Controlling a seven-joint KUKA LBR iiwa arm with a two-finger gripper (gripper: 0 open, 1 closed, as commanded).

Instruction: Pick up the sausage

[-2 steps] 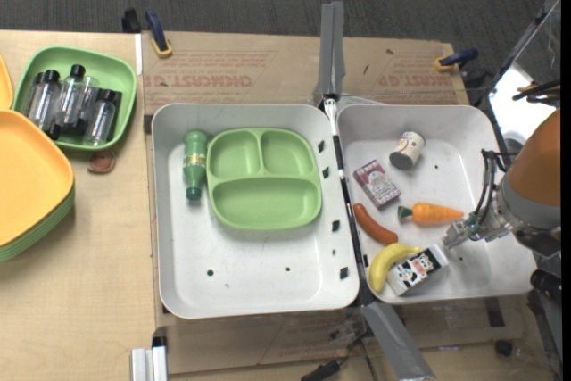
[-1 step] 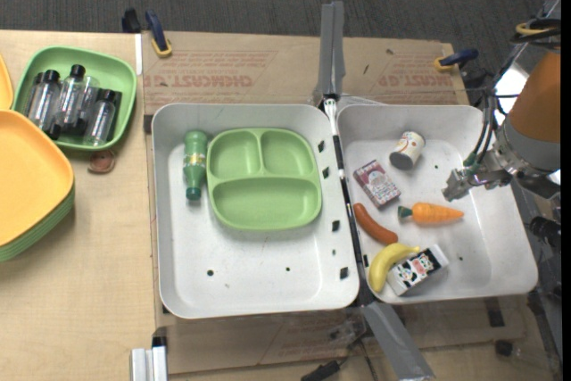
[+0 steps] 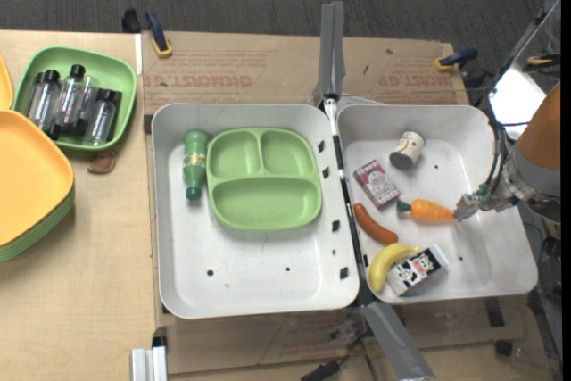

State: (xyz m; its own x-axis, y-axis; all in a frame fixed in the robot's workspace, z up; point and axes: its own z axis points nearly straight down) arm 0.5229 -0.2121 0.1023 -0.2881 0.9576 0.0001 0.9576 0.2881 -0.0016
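Sausage point(image 3: 376, 223) is seen lying in the right bin point(image 3: 473, 277), close to its left wall, with a banana point(image 3: 387, 262) just below it and a carton point(image 3: 376, 183) just above. Well to its right, past the carrot point(image 3: 426, 211), the gripper point(image 3: 467, 206) is found at the carrot's blunt end; whether its grip is released or clenched cannot be told. A green divided plate point(image 3: 264, 178) is set in the left bin point(image 3: 250, 281)
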